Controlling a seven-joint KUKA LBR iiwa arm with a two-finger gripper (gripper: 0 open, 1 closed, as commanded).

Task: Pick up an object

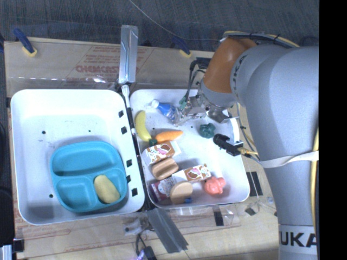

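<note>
Reaching in from the right, the arm [271, 102] bent down over the right bin [238, 186], its orange band above the wrist. The gripper [191, 108] hung low near the bin's far wall, beside a small bottle [165, 109]; whether it was open or closed I couldn't tell. Just right of it sat a green item [206, 129]. Open floor lay between that and the near clutter. Counted there: one banana [142, 125], one carrot [168, 136], two snack packs [160, 153], one hot dog [165, 168], one pink toy [214, 186]. In the left bin [32, 118] lay one blue tray [81, 161] with one potato [107, 189].
</note>
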